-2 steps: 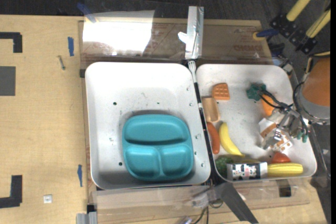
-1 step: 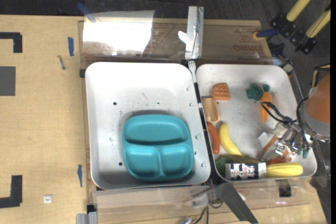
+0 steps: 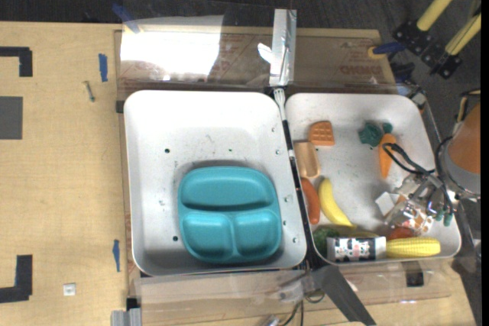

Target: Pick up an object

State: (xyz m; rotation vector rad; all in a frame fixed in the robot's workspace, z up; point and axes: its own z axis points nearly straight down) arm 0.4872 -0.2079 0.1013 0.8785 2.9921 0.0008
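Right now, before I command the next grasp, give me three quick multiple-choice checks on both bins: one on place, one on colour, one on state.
1. Where does the teal three-compartment plastic tray lie?
A. left white bin
B. right white bin
C. brown bench

2. What colour is the curved toy banana?
A. green
B. yellow
C. blue

3. How does the white-labelled dark can rest?
A. upright
B. on its side
C. stacked on the tray

Answers:
1 A: it sits in the left white bin, near the front.
2 B: it is plainly yellow.
3 B: it lies along the front wall of the right white bin.
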